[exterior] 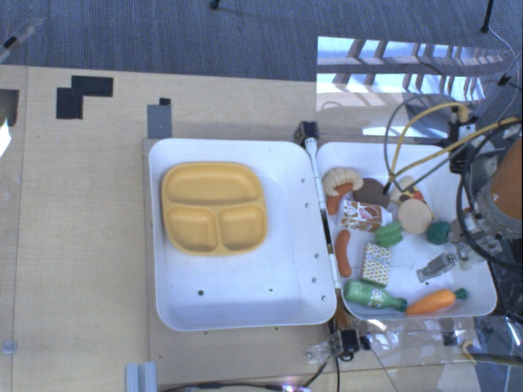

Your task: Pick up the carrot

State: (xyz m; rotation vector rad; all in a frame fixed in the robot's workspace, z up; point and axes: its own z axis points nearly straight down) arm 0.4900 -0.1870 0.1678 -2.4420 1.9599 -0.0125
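Carrot (431, 301) lies at the near edge of the right bin (482, 305), just right of the green bottle (374, 295), and the claw (439, 265), released just beyond it, should drop squarely across its middle.

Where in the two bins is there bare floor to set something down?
Left bin: bare floor in front of and right of the yellow tray. Right bin: crowded; small gaps between the carrot, the gripper and the green bottle.
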